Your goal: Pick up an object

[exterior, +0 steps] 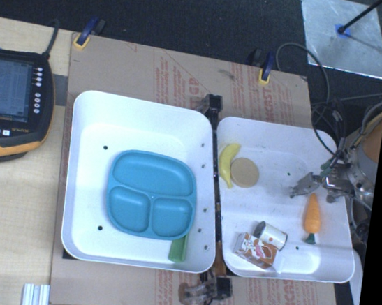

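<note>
Over the right bin (343,272), jaws (307,188) spread, gripping nothing, carrot (313,215) just beside them

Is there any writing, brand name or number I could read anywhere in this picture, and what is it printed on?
No text here is legible.
Cardboard sheet under the bins: rows of red printing, too blurred to read.
Handheld screen unit on the left: lines on its display, too small to read.
Small carton in the right bin: brown and white pictures, no readable words.
Small can beside it: label too small to read.
</note>
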